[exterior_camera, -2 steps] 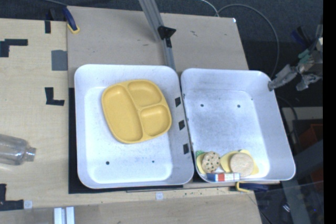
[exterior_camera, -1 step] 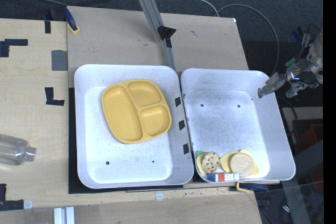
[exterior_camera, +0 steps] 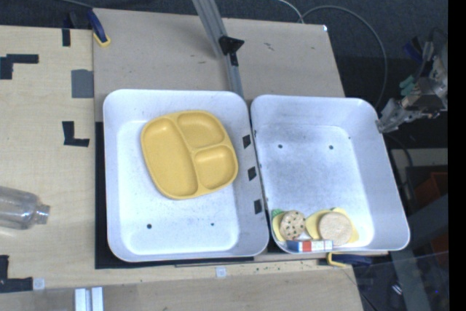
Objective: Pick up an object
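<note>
Nothing is picked up yet: the yellow plate (exterior_camera: 190, 154) lies in the left bin (exterior_camera: 124, 178), small round items (exterior_camera: 314, 225) sit in the right bin's (exterior_camera: 364, 149) near corner, while the claw's (exterior_camera: 408, 102) state cannot be told.

Yellow divided plate (exterior_camera: 190, 154), white speckled bins (exterior_camera: 313, 116), tan chocolate-chip cookie (exterior_camera: 292, 224).

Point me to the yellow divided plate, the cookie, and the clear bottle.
Yellow divided plate (exterior_camera: 188, 154): camera view, on the ridge where its compartments meet.
Cookie (exterior_camera: 292, 224): camera view, on the middle of its speckled face.
Clear bottle (exterior_camera: 16, 208): camera view, on its body.
</note>
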You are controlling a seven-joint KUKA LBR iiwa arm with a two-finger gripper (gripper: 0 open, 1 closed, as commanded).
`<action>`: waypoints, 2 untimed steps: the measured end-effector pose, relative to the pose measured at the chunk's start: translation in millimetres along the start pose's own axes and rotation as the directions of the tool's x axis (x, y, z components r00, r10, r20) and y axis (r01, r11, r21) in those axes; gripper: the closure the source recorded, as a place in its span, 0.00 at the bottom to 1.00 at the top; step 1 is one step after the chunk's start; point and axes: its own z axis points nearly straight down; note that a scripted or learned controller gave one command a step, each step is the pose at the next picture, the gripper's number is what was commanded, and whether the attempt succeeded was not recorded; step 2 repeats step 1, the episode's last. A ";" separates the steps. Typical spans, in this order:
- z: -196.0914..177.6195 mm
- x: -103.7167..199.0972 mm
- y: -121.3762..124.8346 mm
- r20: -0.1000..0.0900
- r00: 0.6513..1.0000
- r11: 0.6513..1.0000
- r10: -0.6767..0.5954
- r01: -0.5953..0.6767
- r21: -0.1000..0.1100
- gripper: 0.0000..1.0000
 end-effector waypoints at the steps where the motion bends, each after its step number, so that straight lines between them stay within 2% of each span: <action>1: 0.4 -0.2 -0.1 0.000 1.000 1.000 0.000 0.000 0.001 0.00; 2: 0.4 -0.2 -0.1 0.000 1.000 1.000 0.000 0.000 0.001 0.00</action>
